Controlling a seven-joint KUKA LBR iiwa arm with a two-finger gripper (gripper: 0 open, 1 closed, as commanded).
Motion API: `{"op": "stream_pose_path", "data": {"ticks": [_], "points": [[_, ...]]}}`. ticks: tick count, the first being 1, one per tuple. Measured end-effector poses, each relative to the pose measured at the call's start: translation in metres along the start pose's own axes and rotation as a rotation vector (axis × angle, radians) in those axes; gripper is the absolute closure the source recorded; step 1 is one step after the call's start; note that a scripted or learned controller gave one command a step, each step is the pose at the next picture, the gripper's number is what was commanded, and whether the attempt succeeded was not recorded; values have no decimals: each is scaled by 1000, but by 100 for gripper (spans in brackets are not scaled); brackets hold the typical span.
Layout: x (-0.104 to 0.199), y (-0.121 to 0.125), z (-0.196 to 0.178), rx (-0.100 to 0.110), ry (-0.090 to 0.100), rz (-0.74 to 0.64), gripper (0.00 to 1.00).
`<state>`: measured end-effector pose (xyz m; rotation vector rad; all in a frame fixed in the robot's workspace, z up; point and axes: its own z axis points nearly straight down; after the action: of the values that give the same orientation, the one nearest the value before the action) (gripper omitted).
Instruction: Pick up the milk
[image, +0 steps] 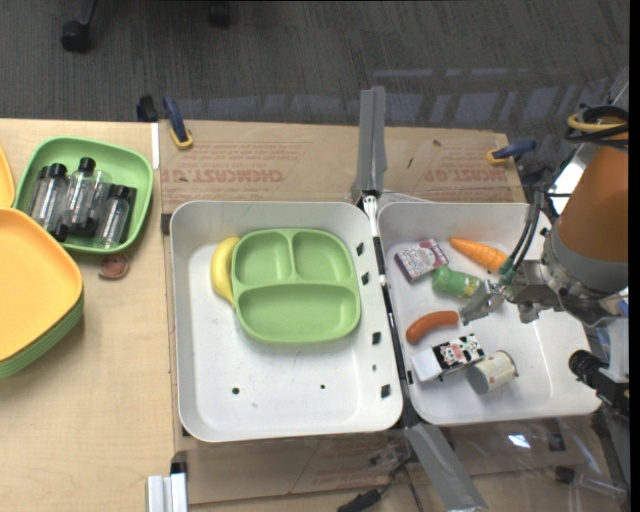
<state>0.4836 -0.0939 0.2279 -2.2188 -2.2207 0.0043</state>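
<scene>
My gripper (487, 303) hovers, grip unclear, nothing visibly held. Milk (456, 355) lies at seven o'clock; I should straddle its narrow sides.

Two white bins (190, 300); one green divided plate (296, 284), one milk carton (455, 355), one carrot (478, 252), one sausage (432, 324), one can (492, 371).

Grey carpet floor (300, 50) behind a wooden bench (90, 430); what may be chair castors (75, 38) at top
</scene>
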Motion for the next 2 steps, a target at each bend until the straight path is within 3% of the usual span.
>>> {"op": "stream_pose_path", "data": {"ticks": [1, 2], "points": [[15, 88, -1, -1, 0, -19, 0], [-1, 19, 108, 1, 1, -92, 0]]}}
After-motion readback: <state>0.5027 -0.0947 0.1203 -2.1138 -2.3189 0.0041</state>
